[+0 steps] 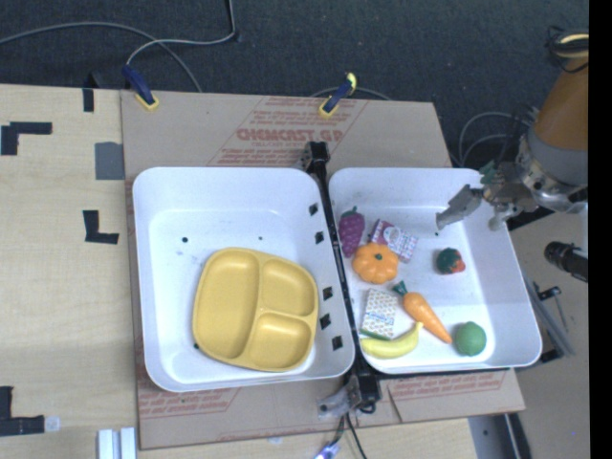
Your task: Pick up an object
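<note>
Red printing ran across the brown cardboard sheet (277, 134) that lay on the counter under both bins, near the far edge between the two clamps. It stood upside down to the camera, and the letters were too blurred to read with certainty. A small packet (394, 239) in the right bin (512, 295) bore red-and-white print, and a second packet (381, 312) nearer the front edge had a patterned face; neither could be read.
</note>
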`<state>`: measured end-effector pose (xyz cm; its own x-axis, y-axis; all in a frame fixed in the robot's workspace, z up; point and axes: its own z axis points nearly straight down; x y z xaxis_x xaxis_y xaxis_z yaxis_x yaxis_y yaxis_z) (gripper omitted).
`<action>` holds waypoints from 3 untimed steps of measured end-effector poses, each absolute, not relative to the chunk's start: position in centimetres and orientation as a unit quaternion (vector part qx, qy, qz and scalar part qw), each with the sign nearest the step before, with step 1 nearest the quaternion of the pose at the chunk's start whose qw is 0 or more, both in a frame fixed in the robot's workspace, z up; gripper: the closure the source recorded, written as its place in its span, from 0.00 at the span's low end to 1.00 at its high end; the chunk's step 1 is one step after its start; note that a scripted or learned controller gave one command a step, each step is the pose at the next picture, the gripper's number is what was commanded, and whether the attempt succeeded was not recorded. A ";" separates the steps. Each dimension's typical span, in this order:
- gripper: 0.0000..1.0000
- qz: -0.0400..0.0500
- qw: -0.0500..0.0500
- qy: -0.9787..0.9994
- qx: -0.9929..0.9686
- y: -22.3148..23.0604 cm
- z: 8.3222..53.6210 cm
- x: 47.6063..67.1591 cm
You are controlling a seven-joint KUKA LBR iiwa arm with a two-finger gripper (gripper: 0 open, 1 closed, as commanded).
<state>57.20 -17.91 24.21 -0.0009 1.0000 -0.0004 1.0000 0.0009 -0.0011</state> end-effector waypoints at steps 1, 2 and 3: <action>0.00 0.001 0.002 -0.708 -0.706 -13.4 15.0 57.8; 0.00 -0.004 -0.004 -0.707 -0.707 -10.6 11.0 57.3; 0.00 -0.001 -0.001 -0.708 -0.706 -9.4 8.6 61.3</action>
